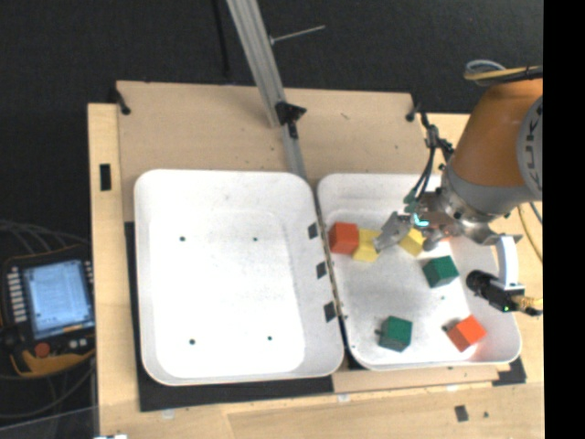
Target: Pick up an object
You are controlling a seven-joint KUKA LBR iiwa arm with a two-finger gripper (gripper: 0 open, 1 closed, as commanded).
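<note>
My gripper point(409, 230) hangs low over the upper middle of the right bin point(366, 190), below the grey and orange arm. Its fingers stand open. One grey finger point(392, 232) slants down to the left, and a small yellow block point(413, 242) lies just to its right, under the gripper. I cannot tell whether the finger touches the block. Left of that finger lie another yellow block point(366, 249) and an orange-red cube point(344, 238), side by side and touching.
Also in the right bin are a green cube point(440, 271), a second green cube point(396, 333) and an orange cube point(465, 333) near the front. The left bin point(228, 273) adjoins it. A metal pole point(265, 62) slants up from between the bins.
</note>
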